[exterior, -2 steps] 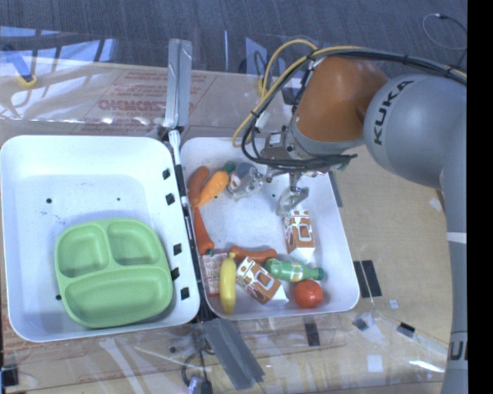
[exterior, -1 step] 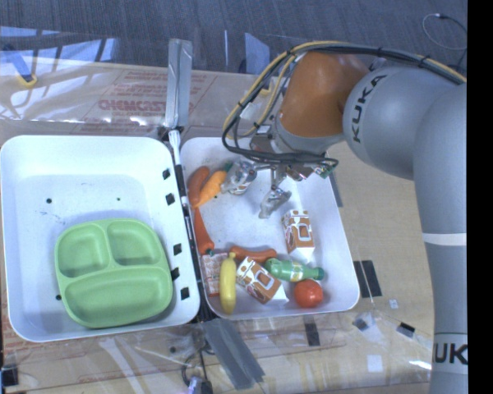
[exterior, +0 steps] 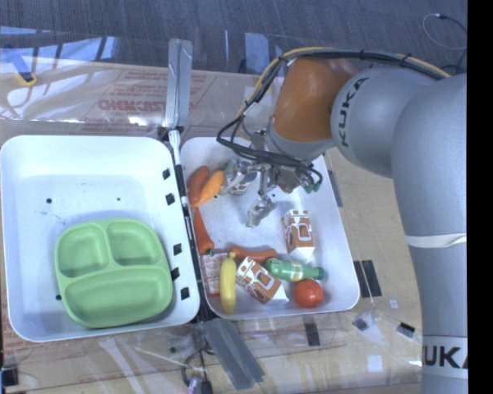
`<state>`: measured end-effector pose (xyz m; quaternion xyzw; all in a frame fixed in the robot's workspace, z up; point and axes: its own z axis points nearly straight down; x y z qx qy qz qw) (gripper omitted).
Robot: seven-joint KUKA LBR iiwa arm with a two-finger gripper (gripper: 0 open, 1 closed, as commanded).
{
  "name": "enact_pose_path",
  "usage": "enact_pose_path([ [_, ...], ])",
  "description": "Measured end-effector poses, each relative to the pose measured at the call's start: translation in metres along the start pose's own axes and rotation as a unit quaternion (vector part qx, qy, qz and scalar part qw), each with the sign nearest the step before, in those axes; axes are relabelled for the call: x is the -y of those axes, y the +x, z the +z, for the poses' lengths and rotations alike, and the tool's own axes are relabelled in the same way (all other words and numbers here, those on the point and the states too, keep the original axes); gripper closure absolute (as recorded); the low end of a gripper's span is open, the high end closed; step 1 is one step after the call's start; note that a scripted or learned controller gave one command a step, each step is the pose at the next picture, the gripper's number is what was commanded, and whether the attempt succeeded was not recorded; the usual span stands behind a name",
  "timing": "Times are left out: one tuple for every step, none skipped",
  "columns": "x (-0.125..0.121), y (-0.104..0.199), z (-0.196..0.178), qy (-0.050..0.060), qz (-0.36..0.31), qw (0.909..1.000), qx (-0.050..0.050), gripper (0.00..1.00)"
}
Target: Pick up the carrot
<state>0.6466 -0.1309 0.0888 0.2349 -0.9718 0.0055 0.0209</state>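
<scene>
- Two shallow white bins side by side: left bin [exterior: 16, 171], right bin [exterior: 346, 271].
- Nearest, along the front wall of the right bin: yellow banana [exterior: 228, 285] on the left, then a brown-and-white carton [exterior: 259, 280], a green bottle [exterior: 295, 270] lying on its side, and a red tomato [exterior: 309, 294] in the front right corner. All packed pretty tight, touching or just about.
- Over in the left bin, toward the front: green divided plate [exterior: 111, 273], three compartments, lying flat.
- A bit further back in the right bin: long red-orange pepper [exterior: 204, 233] lying along the left wall, plus a second small carton [exterior: 299, 230] standing near the right side.
- Middle of the right bin: gripper [exterior: 260, 197] hanging low over the bare white floor, between the pepper and the second carton. Too cluttered with cables and metal bits to read it, so can't tell how far open, and can't tell if touching anything. Nothing visibly held.
- Just left of the gripper, at the back left corner of the right bin: carrot [exterior: 213, 184], orange, lying tilted beside another redder piece [exterior: 197, 184]. Close to the gripper, lying in the bin, not lifted.
- Above that: orange band [exterior: 308, 97] and fat grey arm [exterior: 415, 146] coming in from the right.
- Furthest back: clear plastic sheet [exterior: 82, 80] beyond both bins.
</scene>
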Motion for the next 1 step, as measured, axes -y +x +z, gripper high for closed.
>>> enact_pose_path([
  [-0.0040, -0.0089, -0.0132, 0.002, -0.003, 0.9999, 0.015, 1.00],
])
